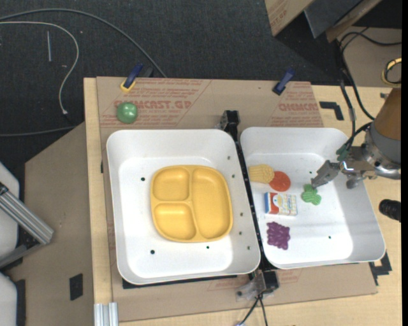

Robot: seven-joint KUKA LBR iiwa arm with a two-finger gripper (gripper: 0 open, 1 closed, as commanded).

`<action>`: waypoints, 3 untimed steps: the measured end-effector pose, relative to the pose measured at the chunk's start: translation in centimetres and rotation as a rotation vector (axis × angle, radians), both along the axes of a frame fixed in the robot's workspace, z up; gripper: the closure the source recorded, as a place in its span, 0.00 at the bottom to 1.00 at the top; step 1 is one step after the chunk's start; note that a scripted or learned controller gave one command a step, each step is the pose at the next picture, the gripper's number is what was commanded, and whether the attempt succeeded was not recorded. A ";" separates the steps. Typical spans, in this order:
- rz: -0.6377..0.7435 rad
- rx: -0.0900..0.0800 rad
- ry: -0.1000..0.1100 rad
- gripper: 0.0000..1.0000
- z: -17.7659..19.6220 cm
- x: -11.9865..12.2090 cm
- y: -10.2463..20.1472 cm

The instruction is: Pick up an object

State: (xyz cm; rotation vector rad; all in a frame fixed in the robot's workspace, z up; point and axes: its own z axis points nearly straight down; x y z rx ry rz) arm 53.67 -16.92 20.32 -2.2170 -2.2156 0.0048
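The tool [325, 174] hangs in the right bin [357, 251], fingers apart, green toy [311, 195] just left of them.

Dark carpet floor [191, 38], white cable [70, 38], cardboard-covered bench [191, 102], cardboard box [287, 16]

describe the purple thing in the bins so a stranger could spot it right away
Look in the right bin, the one without the yellow tray. Along its left side, nearest the camera, lies the purple grape bunch, just below the small carton. Nothing else there is purple.
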 end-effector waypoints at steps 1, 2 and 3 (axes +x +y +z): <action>0.001 0.000 -0.001 0.00 -5.4 0.9 0.6; 0.001 0.000 -0.002 0.00 -10.1 1.4 1.3; 0.000 -0.001 -0.008 1.00 -8.7 1.5 1.2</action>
